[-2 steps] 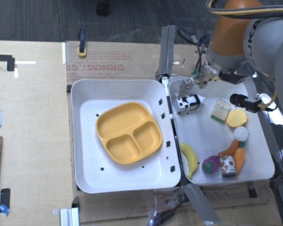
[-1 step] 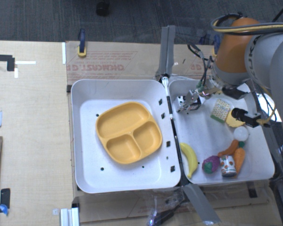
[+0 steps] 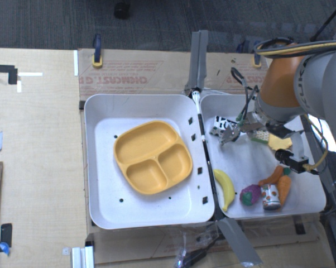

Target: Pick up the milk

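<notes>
The milk (image 3: 221,122) is a small white carton with black cow patches. It lies in the right bin (image 3: 302,205), near that bin's back left corner. My gripper (image 3: 230,135) reaches in from the right and hangs low just in front of the carton, touching or nearly touching its near edge. The grey wrist and orange band (image 3: 279,82) rise behind it. Part of the carton is hidden by the gripper body.
In the right bin lie a banana (image 3: 226,187), a purple toy (image 3: 249,195), a small can (image 3: 271,197), a carrot (image 3: 283,186), a yellow wedge (image 3: 279,143) and a corn cob (image 3: 260,134). The left bin (image 3: 101,205) holds a yellow divided plate (image 3: 152,156).
</notes>
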Robot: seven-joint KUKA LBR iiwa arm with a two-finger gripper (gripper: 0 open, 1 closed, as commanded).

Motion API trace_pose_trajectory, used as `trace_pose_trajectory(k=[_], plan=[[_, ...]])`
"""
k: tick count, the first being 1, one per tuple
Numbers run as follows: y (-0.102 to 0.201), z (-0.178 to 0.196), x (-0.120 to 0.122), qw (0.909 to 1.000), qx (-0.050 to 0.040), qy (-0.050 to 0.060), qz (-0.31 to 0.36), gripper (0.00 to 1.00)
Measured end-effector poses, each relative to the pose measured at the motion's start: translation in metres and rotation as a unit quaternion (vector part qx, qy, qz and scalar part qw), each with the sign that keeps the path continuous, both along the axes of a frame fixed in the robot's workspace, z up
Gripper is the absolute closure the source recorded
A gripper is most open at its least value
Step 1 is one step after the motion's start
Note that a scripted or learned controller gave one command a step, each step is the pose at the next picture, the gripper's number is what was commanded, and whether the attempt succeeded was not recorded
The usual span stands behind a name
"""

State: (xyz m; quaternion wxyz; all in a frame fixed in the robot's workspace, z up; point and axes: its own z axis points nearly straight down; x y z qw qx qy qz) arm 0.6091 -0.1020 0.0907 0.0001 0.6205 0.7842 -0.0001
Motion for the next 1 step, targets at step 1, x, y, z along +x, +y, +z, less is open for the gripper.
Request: trace_pose_trajectory(k=[1], plan=[[-0.0012, 0.004, -0.0025, 1.0, 0.001, 0.007, -0.002, 1.0]])
